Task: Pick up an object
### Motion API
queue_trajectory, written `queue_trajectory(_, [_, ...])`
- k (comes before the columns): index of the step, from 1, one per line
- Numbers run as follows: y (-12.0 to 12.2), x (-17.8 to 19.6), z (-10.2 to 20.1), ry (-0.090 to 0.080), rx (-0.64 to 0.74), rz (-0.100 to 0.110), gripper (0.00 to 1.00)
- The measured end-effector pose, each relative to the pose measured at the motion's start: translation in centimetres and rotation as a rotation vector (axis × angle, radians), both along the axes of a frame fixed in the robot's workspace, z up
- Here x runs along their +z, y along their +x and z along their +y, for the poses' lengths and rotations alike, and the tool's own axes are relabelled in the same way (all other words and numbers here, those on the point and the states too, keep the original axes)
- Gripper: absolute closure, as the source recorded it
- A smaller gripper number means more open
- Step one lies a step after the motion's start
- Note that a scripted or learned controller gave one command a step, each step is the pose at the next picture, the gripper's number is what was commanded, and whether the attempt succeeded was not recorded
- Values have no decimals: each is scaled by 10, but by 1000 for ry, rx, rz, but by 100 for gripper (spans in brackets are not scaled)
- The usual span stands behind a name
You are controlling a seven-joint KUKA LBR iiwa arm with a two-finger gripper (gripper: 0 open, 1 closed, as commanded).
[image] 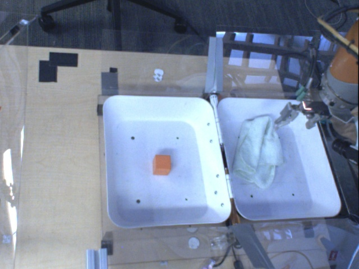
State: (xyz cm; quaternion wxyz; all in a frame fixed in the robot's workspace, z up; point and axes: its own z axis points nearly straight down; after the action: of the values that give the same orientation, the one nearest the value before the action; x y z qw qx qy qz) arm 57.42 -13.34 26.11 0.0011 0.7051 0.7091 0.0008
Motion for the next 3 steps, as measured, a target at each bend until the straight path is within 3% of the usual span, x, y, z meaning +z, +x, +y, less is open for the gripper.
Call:
queue_trajectory(1, [27,-165,-48,-1,-25,-4,0])
queue_trajectory(2, [17,-149,-20,0,81,-1,0])
queue_trajectory(3, [19,-138,-20,0,82,-5,100])
